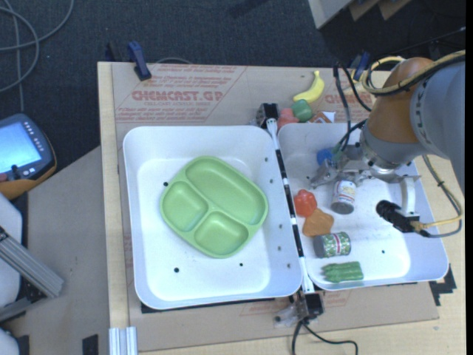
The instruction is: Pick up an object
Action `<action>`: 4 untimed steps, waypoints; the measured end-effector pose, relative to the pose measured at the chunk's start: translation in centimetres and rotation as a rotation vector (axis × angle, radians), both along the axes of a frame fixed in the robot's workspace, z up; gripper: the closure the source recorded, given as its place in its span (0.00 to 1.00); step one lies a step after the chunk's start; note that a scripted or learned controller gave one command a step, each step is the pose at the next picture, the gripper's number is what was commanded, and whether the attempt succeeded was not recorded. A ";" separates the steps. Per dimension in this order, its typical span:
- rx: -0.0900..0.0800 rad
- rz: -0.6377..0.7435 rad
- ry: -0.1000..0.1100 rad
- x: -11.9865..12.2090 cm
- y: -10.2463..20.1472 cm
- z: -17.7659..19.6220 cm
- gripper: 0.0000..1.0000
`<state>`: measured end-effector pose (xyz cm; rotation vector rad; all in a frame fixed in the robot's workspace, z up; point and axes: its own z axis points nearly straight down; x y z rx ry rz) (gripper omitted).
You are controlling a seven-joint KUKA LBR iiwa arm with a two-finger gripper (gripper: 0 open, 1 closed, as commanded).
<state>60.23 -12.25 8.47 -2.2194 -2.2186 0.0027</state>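
Two bins, green tray point(214, 206) left, cans point(335, 244) right

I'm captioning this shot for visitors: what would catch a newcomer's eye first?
The green divided plate lying alone in the left bin. Next, the grey arm's orange band over the right bin, its gripper low among small items: a small can, orange pieces and a green vegetable toy.

Small white can point(344, 196) with dark lid, tilted, mid right bin, under pincer point(347, 174).
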 end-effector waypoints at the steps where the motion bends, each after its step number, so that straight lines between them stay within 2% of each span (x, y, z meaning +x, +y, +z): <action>1: -0.001 -0.003 0.026 5.9 -0.9 -0.4 0.00; 2: 0.001 -0.002 0.003 -0.5 -1.2 0.0 0.00; 3: -0.001 0.000 -0.005 -0.1 -1.1 1.0 1.00; 4: -0.001 0.000 -0.004 -0.1 -1.1 1.0 0.00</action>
